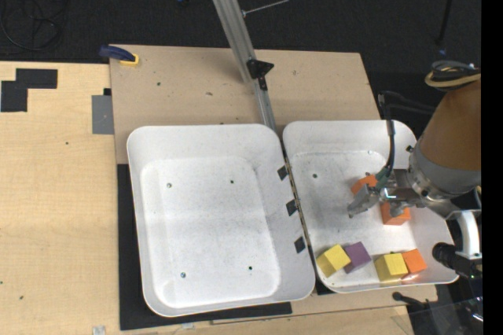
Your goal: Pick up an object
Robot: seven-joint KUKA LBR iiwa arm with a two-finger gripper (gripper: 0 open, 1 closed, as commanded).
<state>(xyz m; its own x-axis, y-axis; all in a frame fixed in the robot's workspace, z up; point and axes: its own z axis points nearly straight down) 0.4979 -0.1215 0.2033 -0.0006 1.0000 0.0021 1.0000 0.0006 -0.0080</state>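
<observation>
My gripper (374, 196) is low inside the right bin (338, 145), reaching in from the right. A small orange block (363, 185) lies just at its upper left, touching or nearly touching it. A second orange-red block (395, 216) sits right under the wrist, partly hidden by it. Along the bin's front edge lie a yellow block (333, 259), a purple block (357, 254), another yellow block (391, 266) and an orange block (414, 261). I cannot see anything held.
The left bin (157, 160) stands beside the right one, joined by black clips (289, 206). A slanted metal rail (232, 19) rises behind the bins. The arm's grey body (452, 145) covers the right bin's far right side.
</observation>
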